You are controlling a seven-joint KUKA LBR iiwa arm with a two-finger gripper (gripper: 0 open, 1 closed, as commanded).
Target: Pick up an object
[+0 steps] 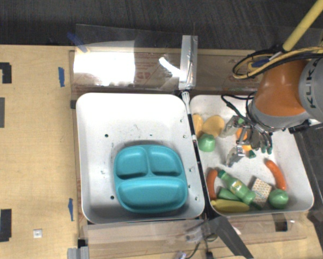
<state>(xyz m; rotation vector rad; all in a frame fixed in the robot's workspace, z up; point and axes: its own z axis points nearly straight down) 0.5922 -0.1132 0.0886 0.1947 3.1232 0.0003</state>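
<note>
The arm [290, 85] reaches in over the right bin [300, 161], orange band showing above the wrist, and the pincer [242, 144] hangs low over the bin's middle. Whether it is open or closed cannot be told; the metal parts blur together, and something small and orange [248, 149] sits right at the tip, too unclear to name or to call held.

Taking the right bin as the landmark: at its upper left corner lies a pale yellow piece [213, 124], and just below that a green ball [206, 142], close against the bin's left wall. Along the near edge the toys crowd together: an orange carrot-like stick [212, 183], a green bottle [235, 188] lying tilted beside it, a yellow banana shape [230, 205] under the bottle, a speckled block [261, 188], and a green round piece [279, 199] toward the near right corner. An orange sausage shape [276, 174] rests above that, near the right wall.

Left of the right bin, touching along the shared edge, sits the left bin [96, 123], holding a teal divided tray [149, 178]. Both rest on the worktop [26, 144].
</note>
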